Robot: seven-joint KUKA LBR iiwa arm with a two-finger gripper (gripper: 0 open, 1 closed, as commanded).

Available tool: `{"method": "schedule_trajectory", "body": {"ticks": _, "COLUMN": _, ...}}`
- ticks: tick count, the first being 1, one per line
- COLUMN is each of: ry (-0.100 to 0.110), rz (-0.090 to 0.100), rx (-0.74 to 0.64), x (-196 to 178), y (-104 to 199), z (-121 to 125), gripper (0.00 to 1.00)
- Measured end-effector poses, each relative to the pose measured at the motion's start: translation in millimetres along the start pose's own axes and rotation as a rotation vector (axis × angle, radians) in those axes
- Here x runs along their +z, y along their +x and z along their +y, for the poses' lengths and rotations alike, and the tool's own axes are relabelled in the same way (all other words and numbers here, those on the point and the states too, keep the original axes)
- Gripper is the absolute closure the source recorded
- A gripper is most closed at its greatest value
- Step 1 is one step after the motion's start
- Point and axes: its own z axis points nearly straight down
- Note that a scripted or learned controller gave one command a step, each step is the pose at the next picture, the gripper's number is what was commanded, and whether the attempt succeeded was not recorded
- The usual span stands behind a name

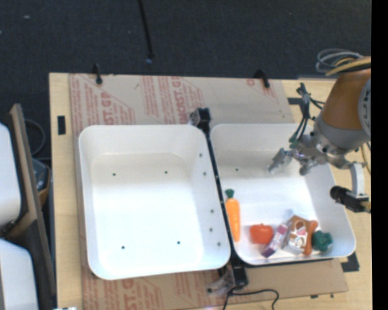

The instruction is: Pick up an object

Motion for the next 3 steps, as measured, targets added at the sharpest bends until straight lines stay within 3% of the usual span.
{"method": "schedule_trajectory", "body": {"ticks": 1, "ry": -0.001, "rz": 0.000, "rx": 0.000, "x": 55.9, "y": -0.9, "z": -1.3, "gripper": 0.00}}
{"method": "schedule_trajectory", "body": {"ticks": 2, "ry": -0.003, "rz": 0.000, "rx": 0.001, "x": 45.9, "y": -2.1, "z": -0.3, "gripper": 1.00}}
{"method": "schedule_trajectory", "body": {"ticks": 3, "ry": -0.009, "rz": -0.002, "rx": 0.000, "x": 5.4, "y": -3.9, "z": 5.3, "gripper": 1.00}}
